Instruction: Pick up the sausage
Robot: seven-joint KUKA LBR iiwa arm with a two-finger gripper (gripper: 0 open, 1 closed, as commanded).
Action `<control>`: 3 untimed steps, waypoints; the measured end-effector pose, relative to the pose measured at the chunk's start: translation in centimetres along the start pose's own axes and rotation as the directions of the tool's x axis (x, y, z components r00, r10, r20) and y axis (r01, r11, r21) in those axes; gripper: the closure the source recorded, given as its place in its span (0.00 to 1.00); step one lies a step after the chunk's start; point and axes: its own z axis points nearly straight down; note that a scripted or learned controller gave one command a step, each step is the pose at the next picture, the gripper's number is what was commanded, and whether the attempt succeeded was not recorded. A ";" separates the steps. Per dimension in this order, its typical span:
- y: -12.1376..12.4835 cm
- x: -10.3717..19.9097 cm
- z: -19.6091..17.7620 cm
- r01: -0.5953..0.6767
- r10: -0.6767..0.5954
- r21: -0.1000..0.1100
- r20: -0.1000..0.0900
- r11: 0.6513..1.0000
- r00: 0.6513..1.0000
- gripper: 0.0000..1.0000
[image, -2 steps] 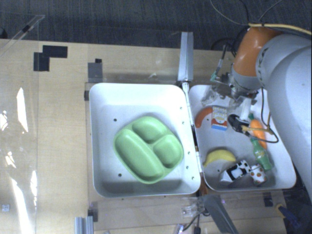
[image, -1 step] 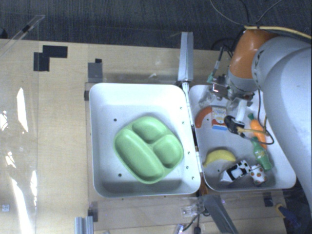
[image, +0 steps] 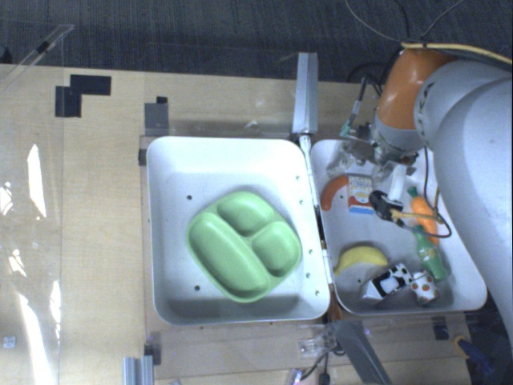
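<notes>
From above, the pale wooden worktop (image: 80, 239) carries two white bins beside dark carpet. The left bin (image: 168, 215) holds a green divided plate (image: 244, 245). In the right bin (image: 473, 291) the reddish sausage (image: 332, 192) lies curved near the left wall, close by the claw (image: 370, 179), whose state I cannot tell

Bulky grey arm (image: 473, 135), orange band (image: 405, 83) above the wrist (glossy), thin black cables (image: 385, 10) looping off it

Wooden bench (image: 88, 215) (two white bins (image: 168, 239) abreast)
</notes>
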 end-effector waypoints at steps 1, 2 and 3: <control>0.0 0.0 0.0 -0.005 0.005 0.001 -0.001 1.000 1.000 0.00; -0.1 0.1 0.0 -0.067 0.067 0.005 -0.003 0.998 0.998 0.00; 0.2 0.3 -1.3 -0.064 0.064 -0.006 -0.005 0.998 0.998 1.00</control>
